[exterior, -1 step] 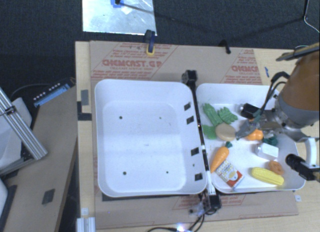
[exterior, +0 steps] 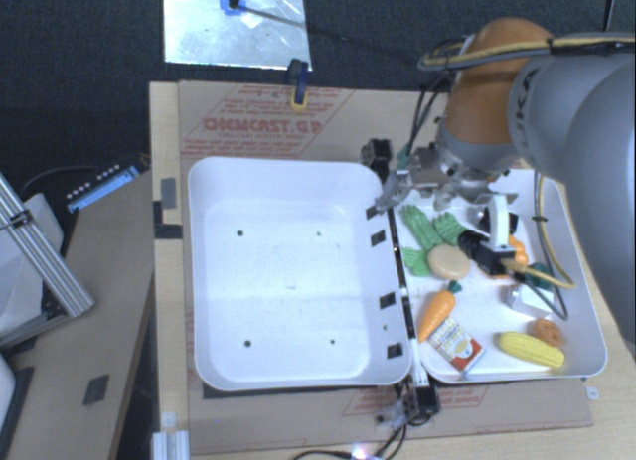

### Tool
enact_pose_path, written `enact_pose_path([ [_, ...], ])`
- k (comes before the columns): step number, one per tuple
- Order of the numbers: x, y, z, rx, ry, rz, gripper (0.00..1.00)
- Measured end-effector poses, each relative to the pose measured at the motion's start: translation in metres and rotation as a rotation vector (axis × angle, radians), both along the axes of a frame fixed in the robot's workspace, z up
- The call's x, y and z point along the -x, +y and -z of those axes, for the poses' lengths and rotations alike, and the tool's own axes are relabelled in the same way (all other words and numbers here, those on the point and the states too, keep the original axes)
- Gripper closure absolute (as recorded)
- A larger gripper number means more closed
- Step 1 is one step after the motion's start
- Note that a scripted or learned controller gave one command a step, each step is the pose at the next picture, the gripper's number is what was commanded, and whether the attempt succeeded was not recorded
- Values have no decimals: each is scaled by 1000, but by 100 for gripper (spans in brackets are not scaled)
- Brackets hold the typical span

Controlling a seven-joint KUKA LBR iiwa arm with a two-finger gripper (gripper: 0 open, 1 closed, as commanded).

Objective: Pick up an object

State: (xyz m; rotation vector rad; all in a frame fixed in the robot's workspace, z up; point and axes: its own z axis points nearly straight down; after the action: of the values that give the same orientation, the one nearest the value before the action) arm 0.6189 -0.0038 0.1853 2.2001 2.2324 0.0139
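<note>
At right of frame the arm's end effector (exterior: 452, 212), its grip impossible to judge from above, hangs low over the top of the right bin (exterior: 586, 349), just above green toy vegetables (exterior: 429, 230), with a carrot (exterior: 435, 313), corn cob (exterior: 531, 349) and small carton (exterior: 457, 343) below.

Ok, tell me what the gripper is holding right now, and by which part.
That cannot be told. The gripper is low over the far end of the right bin, just above the green toy, but the wrist hides any contact.
</note>
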Motion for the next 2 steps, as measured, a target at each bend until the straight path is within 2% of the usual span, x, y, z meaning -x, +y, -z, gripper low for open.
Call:
enact_pose_path([
  [1, 4, -6, -10, 0, 6, 9, 100],
  [2, 89, 34, 2, -1, 18, 8, 100],
])
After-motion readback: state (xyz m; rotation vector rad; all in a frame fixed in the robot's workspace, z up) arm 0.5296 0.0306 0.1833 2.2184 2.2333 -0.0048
